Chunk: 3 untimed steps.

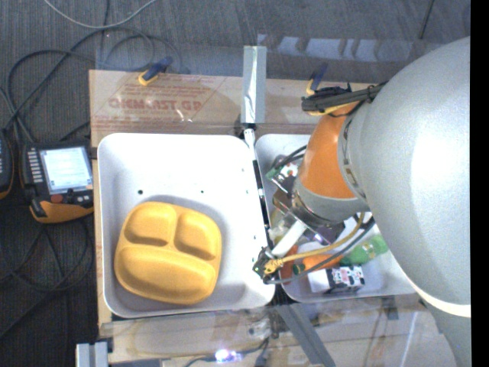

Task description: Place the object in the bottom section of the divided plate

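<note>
The arm [412,167] looms over the right bin [397,285] — its gripper buried among clutter there, grip impossible to tell. The yellow divided plate [168,251] waits in the left bin [122,159]. Best to secure one object firmly — then cross to the plate's near section.

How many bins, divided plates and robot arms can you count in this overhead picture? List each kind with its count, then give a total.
White bins: 2 (left bin, right bin)
Yellow divided plate: 1
Robot arm: 1
Total: 4
The small items under the arm in the right bin are too hidden to count.
</note>
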Motion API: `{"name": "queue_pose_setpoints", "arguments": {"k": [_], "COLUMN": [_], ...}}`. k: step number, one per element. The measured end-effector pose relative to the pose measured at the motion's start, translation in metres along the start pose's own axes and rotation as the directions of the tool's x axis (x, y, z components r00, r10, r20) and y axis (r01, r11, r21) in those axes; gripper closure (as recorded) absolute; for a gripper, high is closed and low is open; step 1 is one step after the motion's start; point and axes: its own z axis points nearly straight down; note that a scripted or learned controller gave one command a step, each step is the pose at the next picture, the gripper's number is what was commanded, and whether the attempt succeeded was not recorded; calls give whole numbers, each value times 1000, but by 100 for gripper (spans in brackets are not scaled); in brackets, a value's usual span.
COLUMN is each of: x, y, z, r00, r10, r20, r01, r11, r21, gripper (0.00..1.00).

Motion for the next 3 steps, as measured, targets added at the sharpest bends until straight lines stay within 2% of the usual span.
{"name": "queue_pose_setpoints", "arguments": {"k": [1, 2, 3], "x": [46, 69, 80], "y": [-36, -65, -72], "z": [-4, 86, 85], "r00": [988, 912, 981], "r10": [-155, -410, 192], "r20": [0, -16, -33], "r01": [155, 410, -192], "r11": [988, 912, 981], "r21": [0, -16, -9], "gripper": [100, 100, 100]}}
